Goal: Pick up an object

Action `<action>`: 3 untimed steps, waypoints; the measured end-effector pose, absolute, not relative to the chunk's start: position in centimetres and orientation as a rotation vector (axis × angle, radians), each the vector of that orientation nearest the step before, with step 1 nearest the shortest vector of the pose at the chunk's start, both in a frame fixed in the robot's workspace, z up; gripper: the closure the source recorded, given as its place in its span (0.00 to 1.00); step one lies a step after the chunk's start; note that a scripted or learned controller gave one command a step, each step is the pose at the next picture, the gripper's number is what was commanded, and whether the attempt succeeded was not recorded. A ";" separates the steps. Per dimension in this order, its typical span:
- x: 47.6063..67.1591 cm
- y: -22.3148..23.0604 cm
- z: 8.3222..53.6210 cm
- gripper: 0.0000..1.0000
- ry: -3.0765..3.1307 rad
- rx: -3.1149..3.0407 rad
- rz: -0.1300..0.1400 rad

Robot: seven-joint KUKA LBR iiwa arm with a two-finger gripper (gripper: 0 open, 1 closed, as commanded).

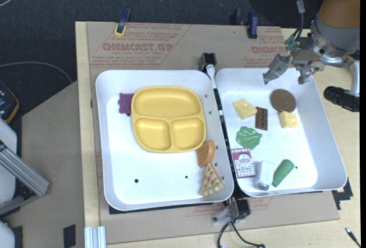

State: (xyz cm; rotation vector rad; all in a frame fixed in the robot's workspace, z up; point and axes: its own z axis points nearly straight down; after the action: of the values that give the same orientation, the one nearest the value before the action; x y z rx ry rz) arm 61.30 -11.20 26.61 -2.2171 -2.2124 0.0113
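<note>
— Gripper [290, 68] first — where is it?

— Up by the far edge of the right bin [329, 127]. Its two fingers are spread apart, and nothing is between them.

— So what could it grab?

— My guess is the round brown cookie [282, 100]. It lies flat in the right bin, just below the fingers. It looks light and stiff, maybe a bit smooth, so I think pinching it across its edges would work best.

— What sits around it?

— A yellow cheese block [289, 120] just beside it, a brown chocolate bar [261, 118], another yellow wedge [245, 108], and a green leafy toy [248, 137]. Closer to us are a small red box [243, 162] with print too tiny to read, a white cup [265, 174] and a green pepper [283, 172].

— And the other bin?

— The left bin [114, 144] holds a yellow tray [168, 118], a purple thing [125, 103] peeking out beside it, a bread roll [206, 153] and a waffle piece [211, 180].

— Any words?

— Red letters on the board [171, 47] under the bins — they look like "CHEMCAST GP".
</note>
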 end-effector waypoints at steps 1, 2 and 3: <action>61.5 -11.2 27.2 0.00 -2.221 -2.221 0.001; 61.6 -10.7 22.8 0.00 -2.218 -2.217 0.006; 61.9 -10.1 18.3 0.00 -2.218 -2.217 0.006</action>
State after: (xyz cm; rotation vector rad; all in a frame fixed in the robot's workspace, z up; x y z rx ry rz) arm 61.95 -10.10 18.26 -2.2167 -2.2178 0.0058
